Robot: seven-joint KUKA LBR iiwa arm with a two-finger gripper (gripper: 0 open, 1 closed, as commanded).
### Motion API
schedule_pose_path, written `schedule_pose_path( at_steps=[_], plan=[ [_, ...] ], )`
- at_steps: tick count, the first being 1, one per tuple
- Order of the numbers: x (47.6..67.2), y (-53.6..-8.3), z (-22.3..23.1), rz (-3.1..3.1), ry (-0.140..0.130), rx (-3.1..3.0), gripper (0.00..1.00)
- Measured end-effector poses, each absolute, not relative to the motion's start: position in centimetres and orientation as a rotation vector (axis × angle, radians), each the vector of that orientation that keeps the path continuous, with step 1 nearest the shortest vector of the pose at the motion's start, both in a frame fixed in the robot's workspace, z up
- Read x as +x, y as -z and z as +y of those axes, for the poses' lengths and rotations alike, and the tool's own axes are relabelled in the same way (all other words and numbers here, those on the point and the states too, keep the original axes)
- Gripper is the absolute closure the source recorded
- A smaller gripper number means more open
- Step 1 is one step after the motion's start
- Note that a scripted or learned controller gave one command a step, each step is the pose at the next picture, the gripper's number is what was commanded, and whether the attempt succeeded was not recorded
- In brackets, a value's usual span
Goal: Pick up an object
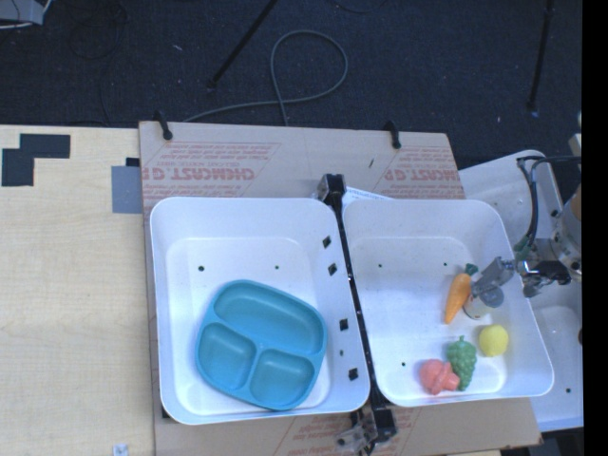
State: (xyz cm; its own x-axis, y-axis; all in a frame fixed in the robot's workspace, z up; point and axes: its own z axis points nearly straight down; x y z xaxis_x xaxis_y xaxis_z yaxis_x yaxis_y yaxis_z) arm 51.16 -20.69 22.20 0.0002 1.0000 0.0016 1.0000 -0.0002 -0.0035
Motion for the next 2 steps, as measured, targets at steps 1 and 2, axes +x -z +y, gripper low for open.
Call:
schedule_pose_path(
  at_steps=[1, 2],
  plan=[
    [50.8, -15.9, -20.6, -2.216, -0.004, -2.216, 0.00],
    [50.9, -11.5, -20.2, -2.217, -0.004, -2.217, 0.00]
  ],
)
